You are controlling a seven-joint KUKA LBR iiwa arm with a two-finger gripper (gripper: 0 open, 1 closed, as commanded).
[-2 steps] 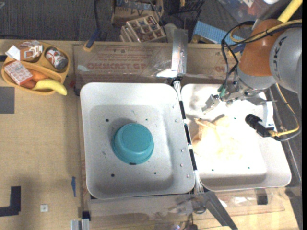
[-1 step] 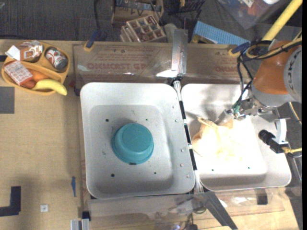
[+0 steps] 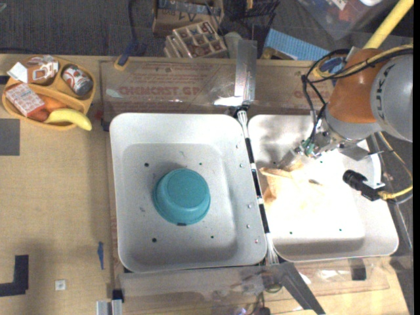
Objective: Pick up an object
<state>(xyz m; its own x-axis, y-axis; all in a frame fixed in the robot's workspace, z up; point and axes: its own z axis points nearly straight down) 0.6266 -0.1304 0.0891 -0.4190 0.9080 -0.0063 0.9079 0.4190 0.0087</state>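
Observation:
A teal bowl [image 3: 183,195] lies upside down in the middle of the left bin [image 3: 131,143]. In the right bin [image 3: 328,228], a flat tan object [image 3: 271,178] rests against the left wall, with one end stretching right towards the gripper. My gripper [image 3: 304,150] hangs low over the upper left part of the right bin, just above and to the right of the tan object's far end. The grey arm with its orange band [image 3: 357,90] reaches in from the right. Whether the gripper touches the tan object is unclear.
A small tan scrap [image 3: 315,182] lies on the right bin's floor. A black fitting with a yellow cable [image 3: 359,180] juts over that bin's right side. A yellow tray of toy food [image 3: 46,94] sits at the far left, and boxes clutter the back.

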